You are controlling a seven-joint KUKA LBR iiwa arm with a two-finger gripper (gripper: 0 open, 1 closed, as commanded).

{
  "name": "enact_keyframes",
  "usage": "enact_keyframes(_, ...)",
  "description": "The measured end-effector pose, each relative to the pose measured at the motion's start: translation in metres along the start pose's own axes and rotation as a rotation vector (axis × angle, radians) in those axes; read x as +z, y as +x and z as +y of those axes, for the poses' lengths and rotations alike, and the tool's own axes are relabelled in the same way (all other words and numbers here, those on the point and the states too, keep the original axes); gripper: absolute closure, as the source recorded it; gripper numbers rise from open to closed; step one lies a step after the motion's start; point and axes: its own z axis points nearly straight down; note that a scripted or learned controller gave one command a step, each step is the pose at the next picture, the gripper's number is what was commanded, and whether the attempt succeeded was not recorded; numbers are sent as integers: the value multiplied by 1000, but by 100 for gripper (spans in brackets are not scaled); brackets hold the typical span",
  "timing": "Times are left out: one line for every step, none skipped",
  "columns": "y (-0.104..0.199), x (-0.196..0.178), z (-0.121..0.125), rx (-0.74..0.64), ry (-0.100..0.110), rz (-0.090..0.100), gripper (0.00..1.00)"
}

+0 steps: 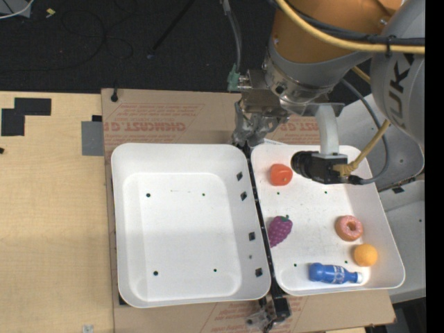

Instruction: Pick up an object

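Two white bins (132, 186); one tomato (280, 175), grape bunch (279, 229), donut (348, 227), orange (365, 255), bottle (333, 274).

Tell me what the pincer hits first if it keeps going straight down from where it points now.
Probably the far rim of the right bin, near the divider between the bins; the pincer hangs above that edge. Depth is hard to judge from this slant.

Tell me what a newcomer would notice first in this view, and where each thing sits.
The big grey arm with its orange band looms in from the upper right, its claw hanging over the far edge where the two white bins meet. Next come the bright items in the right bin: a red tomato near the far side, purple grapes by the divider, a pink donut, an orange fruit and a blue bottle lying along the near edge.
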Motion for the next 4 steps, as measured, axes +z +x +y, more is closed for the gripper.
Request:
enact_keyframes(-41, 59, 36, 1, 0, 1, 100)
enact_keyframes(-14, 119, 65, -5, 0, 3, 100)
enact_keyframes(33, 140, 91, -8, -6, 5, 100)
enact_keyframes(99, 150, 89, -11, -6, 6, 100)
